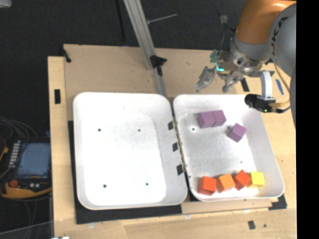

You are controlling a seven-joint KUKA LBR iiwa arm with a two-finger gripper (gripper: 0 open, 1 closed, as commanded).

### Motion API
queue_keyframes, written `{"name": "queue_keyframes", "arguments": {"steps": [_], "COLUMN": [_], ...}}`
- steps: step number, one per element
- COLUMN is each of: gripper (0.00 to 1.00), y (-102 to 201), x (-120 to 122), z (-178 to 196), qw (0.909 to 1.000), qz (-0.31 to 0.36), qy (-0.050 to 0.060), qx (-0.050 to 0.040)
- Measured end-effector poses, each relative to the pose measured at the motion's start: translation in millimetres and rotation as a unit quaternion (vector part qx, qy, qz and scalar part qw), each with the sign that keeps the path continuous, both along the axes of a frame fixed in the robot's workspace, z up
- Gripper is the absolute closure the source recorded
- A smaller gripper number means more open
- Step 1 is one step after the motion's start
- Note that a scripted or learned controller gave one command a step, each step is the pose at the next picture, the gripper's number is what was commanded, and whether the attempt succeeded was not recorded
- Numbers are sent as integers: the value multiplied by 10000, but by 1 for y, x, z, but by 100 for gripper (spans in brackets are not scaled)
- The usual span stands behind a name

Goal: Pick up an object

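My gripper (pixel 215 82) hangs above the far rim of the right bin (pixel 269 156), open, with nothing between its fingers. Just below it in that bin lie two purple blocks (pixel 211 118) side by side, and a third purple block (pixel 237 132) sits a little to their right. Along the bin's near edge runs a row of blocks: a red-orange one (pixel 207 185), an orange one (pixel 226 182), a red one (pixel 242 179) and a yellow one (pixel 257 178).
The left bin (pixel 122 151) stands beside the right one. A slanted metal pole (pixel 142 31) rises from the bench behind the bins. At the far left, off the bench, sits a device with a blue screen (pixel 32 161).
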State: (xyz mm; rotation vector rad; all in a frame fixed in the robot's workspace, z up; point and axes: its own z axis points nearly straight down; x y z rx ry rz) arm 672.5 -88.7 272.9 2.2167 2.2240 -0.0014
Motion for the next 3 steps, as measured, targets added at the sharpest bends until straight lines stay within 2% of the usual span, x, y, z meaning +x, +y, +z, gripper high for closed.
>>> {"name": "queue_keyframes", "arguments": {"steps": [1, 2, 3], "gripper": [0, 0, 0], "y": [6, 2, 0], "x": [6, -2, -6], "z": [-49, -108, -146], "qw": [10000, 10000, 10000], "qz": [5, -21, -30], "qy": [12, 29, -44], "qx": [1, -2, -26]}}
